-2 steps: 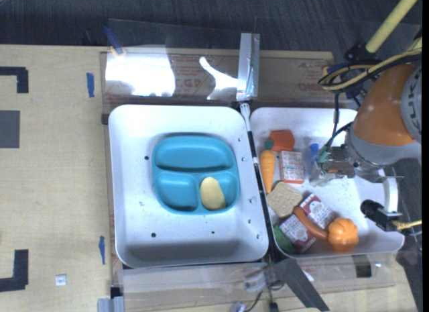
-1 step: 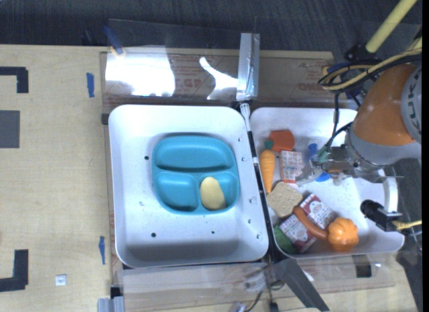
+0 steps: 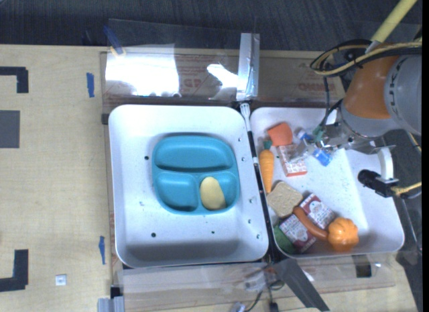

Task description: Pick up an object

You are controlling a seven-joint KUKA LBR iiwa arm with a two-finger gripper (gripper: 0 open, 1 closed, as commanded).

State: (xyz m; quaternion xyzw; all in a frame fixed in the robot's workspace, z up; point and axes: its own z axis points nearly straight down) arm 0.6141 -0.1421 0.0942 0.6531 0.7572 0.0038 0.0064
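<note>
My gripper (image 3: 320, 143) hangs low over the upper middle of the right bin (image 3: 375, 217), reaching in from the right. A small blue thing (image 3: 324, 157) lies right at its tip, and I cannot tell whether it is held. Just left of the gripper are an orange block (image 3: 280, 133) and a white and red packet (image 3: 293, 164). A carrot (image 3: 267, 168) lies along the bin's left wall.
Lower in the right bin lie a bread slice (image 3: 284, 198), a sausage (image 3: 310, 223), a red packet (image 3: 316, 208) and an orange pumpkin (image 3: 343, 233). The left bin (image 3: 127, 190) holds a blue divided plate (image 3: 191, 160) with a yellow egg-shaped thing (image 3: 212, 192) in it.
</note>
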